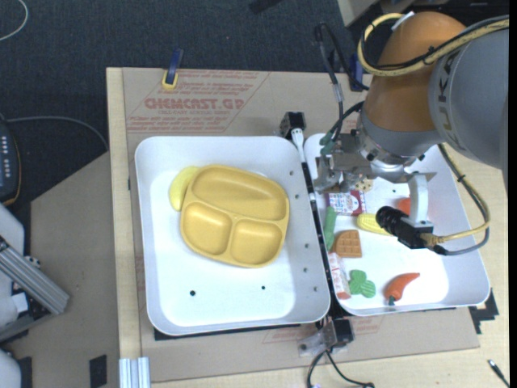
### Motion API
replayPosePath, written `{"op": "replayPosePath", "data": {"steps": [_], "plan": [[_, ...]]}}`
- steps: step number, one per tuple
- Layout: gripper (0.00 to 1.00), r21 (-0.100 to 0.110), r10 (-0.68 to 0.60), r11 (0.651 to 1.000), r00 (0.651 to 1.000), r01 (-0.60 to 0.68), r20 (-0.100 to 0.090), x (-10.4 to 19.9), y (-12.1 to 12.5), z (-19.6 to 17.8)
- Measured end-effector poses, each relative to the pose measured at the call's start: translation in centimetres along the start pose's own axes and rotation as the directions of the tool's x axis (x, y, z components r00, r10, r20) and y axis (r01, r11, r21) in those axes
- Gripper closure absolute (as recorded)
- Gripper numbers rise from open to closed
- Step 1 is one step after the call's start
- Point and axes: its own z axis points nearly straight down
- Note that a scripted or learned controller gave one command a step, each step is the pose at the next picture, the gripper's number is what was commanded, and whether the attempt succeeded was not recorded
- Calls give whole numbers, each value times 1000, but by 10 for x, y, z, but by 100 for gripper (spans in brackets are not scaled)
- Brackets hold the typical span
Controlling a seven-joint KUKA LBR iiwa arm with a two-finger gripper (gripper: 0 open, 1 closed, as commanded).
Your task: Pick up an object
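Camera view, left bin holding yellow tray, right bin toy foods

Arm: running off the right and top edges.
Right bin: far half lying hidden beneath the arm.
Gripper: fingers sitting too obscured to read.

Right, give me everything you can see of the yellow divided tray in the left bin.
The yellow tray looks like glossy moulded plastic with rounded corners. It has three compartments: one long one across the far side and two smaller ones nearer the camera, all bare. It lies flat and open side up, turned slightly askew, on the floor of the left bin, towards its far half. A yellow piece pokes out at its left far corner, touching it.
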Motion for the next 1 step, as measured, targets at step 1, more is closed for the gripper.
{"op": "replayPosePath", "data": {"steps": [1], "plan": [[100,4,4,1000,1000,-4,0,-7,-4,0]]}}
